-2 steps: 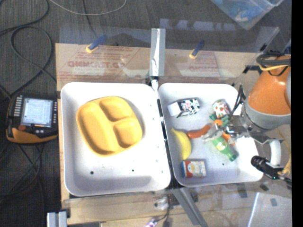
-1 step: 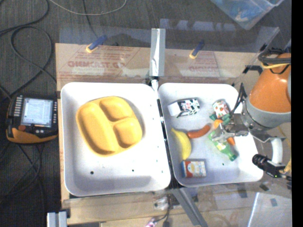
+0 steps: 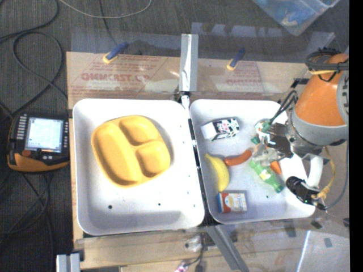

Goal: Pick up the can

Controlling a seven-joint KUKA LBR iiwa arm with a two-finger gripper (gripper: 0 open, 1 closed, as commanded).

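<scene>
Two shallow white bins are sitting side by side on the bench. The left bin is holding a yellow divided plate, which is lying near its middle. The right bin is holding several small things. A white can with dark markings is lying on its side in the upper left part of this bin, apart from the other things. Below it, a banana is lying near the wall between the bins, and an orange-red sausage is lying just beside the top of the banana. A small carton with orange and blue print is resting near the front wall. A green bottle is lying tilted at the right side. The grey arm with the orange band is reaching in from the right, and its gripper is hanging over the right part of the bin, just above the green bottle and well apart from the can. I cannot tell how the gripper is set, because the arm is covering it.
</scene>
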